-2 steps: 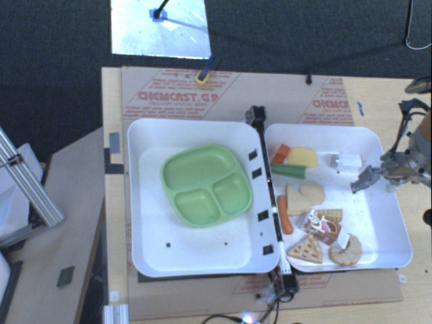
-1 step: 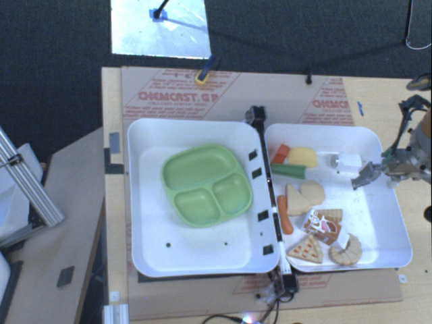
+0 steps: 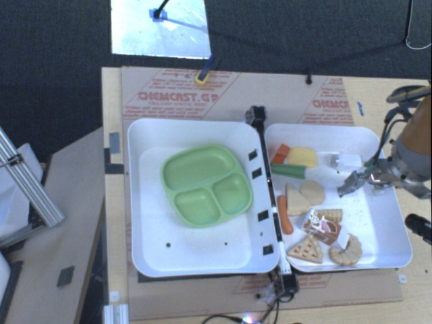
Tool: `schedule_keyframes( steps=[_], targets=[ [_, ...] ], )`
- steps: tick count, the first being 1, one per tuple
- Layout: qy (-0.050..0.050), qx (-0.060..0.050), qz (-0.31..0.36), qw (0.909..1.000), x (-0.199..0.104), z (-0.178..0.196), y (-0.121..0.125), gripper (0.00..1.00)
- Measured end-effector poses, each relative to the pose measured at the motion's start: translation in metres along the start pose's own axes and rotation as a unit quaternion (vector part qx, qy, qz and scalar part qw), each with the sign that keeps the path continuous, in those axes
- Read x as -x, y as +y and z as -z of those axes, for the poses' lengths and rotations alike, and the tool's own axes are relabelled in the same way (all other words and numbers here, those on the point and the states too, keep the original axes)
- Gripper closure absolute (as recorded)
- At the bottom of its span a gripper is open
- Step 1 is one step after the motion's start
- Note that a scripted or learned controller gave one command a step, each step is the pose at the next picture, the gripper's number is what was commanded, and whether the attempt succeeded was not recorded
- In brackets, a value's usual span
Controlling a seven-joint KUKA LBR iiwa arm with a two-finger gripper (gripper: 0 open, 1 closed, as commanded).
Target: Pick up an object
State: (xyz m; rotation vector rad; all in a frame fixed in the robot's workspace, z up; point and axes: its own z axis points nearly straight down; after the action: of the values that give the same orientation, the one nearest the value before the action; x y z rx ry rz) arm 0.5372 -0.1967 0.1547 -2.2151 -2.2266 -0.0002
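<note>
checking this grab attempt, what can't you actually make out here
- Gripper, camera view: small and blurred over the right bin; open or shut cannot be told.
- Arm: cut off by the right edge.
- Food pile: the boxed item has print too small to read; the pale pieces are too blurred to name.
- Small clear thing near the gripper: too blurred to identify.
</note>
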Motion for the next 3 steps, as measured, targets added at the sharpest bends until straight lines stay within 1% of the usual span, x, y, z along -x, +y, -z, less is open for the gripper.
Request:
schedule_keyframes(
  steps=[1, 2, 3],
  targets=[
    [0.0, 0.0, -0.001, 1.0, -0.01, -0.051, -0.002, 0.0],
    [0.0, 0.0, -0.002, 1.0, -0.011, -0.071, -0.001, 0.0],
    [-0.001, 0.002, -0.002, 1.0, -0.01, -0.059, 0.0, 1.0]
  ],
)
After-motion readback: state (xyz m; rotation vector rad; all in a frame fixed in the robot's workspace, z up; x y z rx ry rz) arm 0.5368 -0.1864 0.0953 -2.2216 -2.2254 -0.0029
